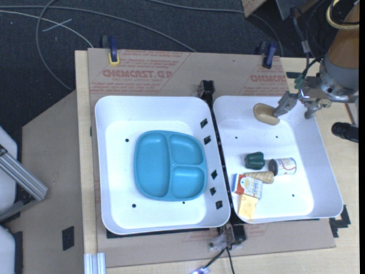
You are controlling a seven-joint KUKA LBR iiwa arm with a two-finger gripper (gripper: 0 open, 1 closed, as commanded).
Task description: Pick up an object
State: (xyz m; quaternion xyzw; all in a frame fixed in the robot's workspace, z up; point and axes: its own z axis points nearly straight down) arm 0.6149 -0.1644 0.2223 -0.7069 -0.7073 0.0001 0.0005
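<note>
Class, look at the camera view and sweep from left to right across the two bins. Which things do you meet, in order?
Blue divided plastic plate in the left white bin → dark green rounded object in the right white bin → small white can with a red label → grey two-finger gripper.

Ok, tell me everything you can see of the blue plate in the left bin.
The blue plate is a rounded-square tray, smooth and plastic-looking, uniformly light blue. Raised ridges split it into three compartments: one long one on the left, two smaller ones stacked on the right. It lies flat and right way up near the middle of the left bin, turned slightly. It rests on the bin floor alone.
</note>
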